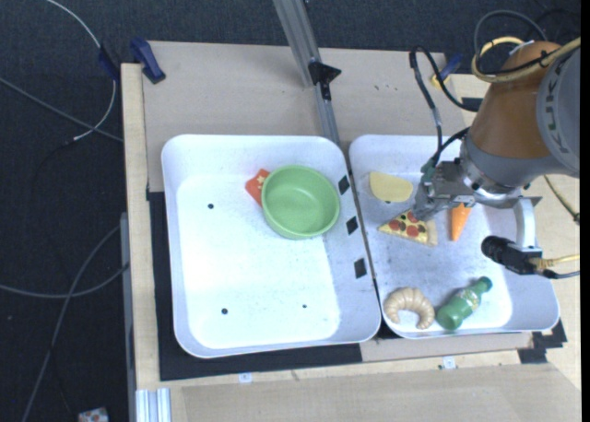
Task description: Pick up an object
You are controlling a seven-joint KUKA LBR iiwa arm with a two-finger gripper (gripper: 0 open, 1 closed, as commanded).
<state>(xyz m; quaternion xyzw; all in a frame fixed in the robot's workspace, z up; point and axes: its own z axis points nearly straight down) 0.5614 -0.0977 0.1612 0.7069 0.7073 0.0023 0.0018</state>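
**Gripper low over the right bin's toy food**

Jaws cannot be made out: the gripper (430, 201) sits under the grey wrist and orange band of the arm (516, 125), and whether its fingers are spread or closed is not visible. It hangs low in the right bin (544, 305), just above the upper edge of the pizza slice (409, 228) and close to the yellow wedge (391, 187) on its left. An orange carrot (458, 220) lies just right of the gripper, partly under the wrist. Nothing can be seen gripped between the fingers. Near the front rim of that bin rest a croissant (411, 306) and, beside it, a green bottle (463, 305) lying tilted. In the left bin (240, 300) a green bowl (299, 201) sits at the back right, touching a small red-orange piece (255, 184) at its left edge.
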